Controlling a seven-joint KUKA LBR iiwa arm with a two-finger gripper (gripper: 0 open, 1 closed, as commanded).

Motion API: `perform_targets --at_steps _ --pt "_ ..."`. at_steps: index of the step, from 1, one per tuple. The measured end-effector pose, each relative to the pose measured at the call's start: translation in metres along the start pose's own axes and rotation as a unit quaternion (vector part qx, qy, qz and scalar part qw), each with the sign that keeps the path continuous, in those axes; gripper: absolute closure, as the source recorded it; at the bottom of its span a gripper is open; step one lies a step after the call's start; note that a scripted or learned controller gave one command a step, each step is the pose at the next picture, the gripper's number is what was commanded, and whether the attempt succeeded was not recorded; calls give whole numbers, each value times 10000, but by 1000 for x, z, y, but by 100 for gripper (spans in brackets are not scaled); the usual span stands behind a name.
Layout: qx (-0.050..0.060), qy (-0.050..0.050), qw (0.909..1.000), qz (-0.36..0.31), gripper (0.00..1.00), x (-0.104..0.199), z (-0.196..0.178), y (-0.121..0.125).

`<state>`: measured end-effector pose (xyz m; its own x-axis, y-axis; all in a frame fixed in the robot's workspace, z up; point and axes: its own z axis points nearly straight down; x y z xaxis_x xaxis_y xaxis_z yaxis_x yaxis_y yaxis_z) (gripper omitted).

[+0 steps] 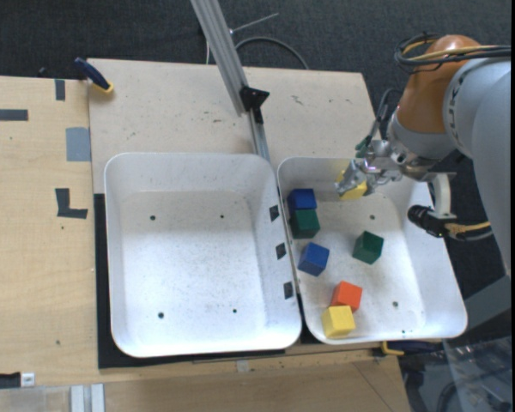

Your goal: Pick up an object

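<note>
- Claw [358, 181]: upper right of the frame, over the far end of the right bin [438, 303]; its fingers closed on a yellow block [354, 190], which shows between them, raised above the bin floor.
- Arm [451, 101]: grey with an orange band, entering from the right edge.
- Right bin contents:
  - Blue cube [303, 199] at the upper left of the bin, touching a dark green cube [305, 222] just below it.
  - Second blue cube [313, 258] near the bin's left wall, mid-height.
  - Second green cube [368, 247] near the bin's centre, apart from the others.
  - Orange cube [348, 295] at the lower part, touching a yellow cube [338, 320] below it.
- Left bin [120, 230]: white, speckled floor, centre of the frame.
- Bench [154, 110]: pale board beneath both bins; a blue-and-yellow clamp [94, 74] at its upper left corner.
</note>
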<state>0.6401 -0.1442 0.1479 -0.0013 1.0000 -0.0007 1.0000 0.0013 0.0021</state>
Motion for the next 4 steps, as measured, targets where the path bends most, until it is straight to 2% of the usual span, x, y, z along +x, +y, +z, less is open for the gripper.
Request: perform_targets --at_steps 2,4 --pt "-5 0 10000 0 100 -5 -104 10" --pt "23 15 10000 -27 100 95 -106 -12"
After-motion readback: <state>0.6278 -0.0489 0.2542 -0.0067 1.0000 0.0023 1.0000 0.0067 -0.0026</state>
